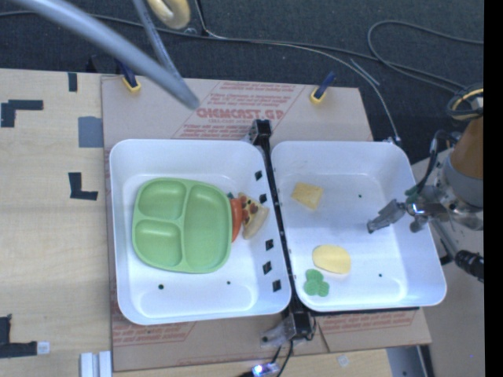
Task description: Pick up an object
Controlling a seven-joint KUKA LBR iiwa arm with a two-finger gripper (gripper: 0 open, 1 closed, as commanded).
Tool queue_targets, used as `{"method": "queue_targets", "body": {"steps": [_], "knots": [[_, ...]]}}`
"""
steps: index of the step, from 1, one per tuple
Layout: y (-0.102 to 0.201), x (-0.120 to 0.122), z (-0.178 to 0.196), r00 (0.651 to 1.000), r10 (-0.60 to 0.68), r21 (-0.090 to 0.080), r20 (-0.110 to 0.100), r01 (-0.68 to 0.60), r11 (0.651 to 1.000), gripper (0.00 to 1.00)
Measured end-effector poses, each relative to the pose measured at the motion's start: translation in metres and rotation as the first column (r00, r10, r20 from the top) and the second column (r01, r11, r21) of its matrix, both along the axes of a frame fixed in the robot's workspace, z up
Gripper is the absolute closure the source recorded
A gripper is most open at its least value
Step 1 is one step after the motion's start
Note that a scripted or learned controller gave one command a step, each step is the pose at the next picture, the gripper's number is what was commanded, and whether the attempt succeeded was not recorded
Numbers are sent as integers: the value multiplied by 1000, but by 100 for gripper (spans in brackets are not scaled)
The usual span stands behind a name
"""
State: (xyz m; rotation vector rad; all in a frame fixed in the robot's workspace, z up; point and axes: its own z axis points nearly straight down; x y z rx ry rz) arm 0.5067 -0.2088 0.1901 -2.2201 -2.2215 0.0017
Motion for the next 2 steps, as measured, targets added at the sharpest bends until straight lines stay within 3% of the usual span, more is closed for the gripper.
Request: {"method": "queue_targets", "body": {"steps": [2], "knots": [[2,-6,-106,1000,0,-2,2,0,1000,0]]}}
